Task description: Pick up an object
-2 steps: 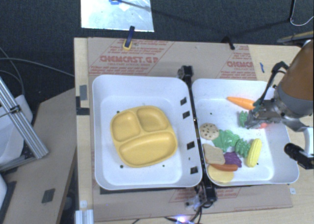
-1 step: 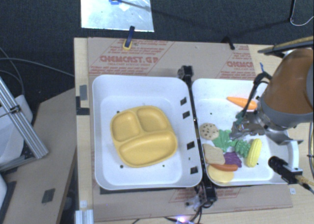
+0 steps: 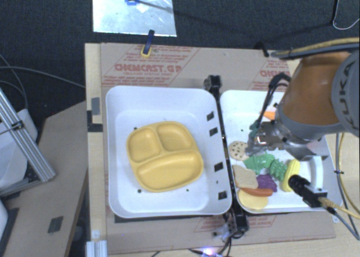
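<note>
The right bin [image 3: 242, 107] holds a pile of toy food. A round speckled cookie [image 3: 237, 149] lies by its left wall, with a green leafy piece [image 3: 265, 163] to the cookie's right. Below them are a bread slice [image 3: 244, 176], purple grapes [image 3: 266, 182], a yellow corn cob [image 3: 292, 175] and a red sausage [image 3: 256, 192] on a yellow piece [image 3: 252, 201]. An orange piece [image 3: 270, 115] peeks out beside the arm. My gripper [image 3: 256, 140] hangs low over the bin, just right of the cookie and above the green piece. The arm hides the bin's right part.
The left bin [image 3: 118, 109] carries a yellow three-compartment plate [image 3: 165, 156]. A black divider with clips [image 3: 220, 143] runs between the bins. A black cylindrical part [image 3: 304, 188] sticks out over the right bin's front. A metal frame [image 3: 19, 138] stands at the left.
</note>
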You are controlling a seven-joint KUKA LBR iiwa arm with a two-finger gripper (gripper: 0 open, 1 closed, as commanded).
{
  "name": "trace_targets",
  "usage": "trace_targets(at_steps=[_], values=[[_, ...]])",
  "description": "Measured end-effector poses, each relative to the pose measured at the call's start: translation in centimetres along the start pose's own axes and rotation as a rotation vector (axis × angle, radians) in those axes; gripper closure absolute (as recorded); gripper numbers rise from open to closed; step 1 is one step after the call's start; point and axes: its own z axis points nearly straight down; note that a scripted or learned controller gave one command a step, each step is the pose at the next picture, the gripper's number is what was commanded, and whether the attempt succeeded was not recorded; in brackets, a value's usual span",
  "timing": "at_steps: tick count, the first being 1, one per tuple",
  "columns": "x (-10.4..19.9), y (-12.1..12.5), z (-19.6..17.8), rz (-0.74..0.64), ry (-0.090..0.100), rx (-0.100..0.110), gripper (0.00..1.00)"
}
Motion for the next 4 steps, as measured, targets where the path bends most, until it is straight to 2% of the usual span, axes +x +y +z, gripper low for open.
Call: trace_targets(at_steps=[1, 2, 3, 4], values=[[5.5, 0.0, 0.0, -0.002, 0.002, 0.002, 1.0], [12.8, -0.2, 5.6, -0.003, 0.001, 0.008, 1.0], [14.9, 5.1, -15.7, 0.001, 0.004, -0.017, 1.0], [23.3, 6.0, -17.0, -0.002, 0.003, -0.002, 1.0]])
